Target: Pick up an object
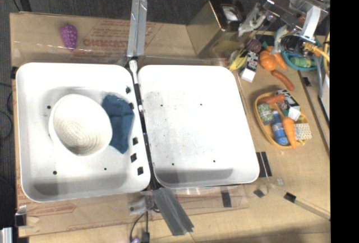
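Cardboard-topped bench, two white bins. Left bin holds the candidates — a white woven dome with a blue cloth touching its right side, both loose and reachable from above. The gripper sits well off past the bench's far right corner — its opening and any contents cannot be told.

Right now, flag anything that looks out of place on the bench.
A purple grape-like bunch lies alone on the cardboard beyond the left bin, outside both bins. Small toys are also scattered loose beside the yellow basket.
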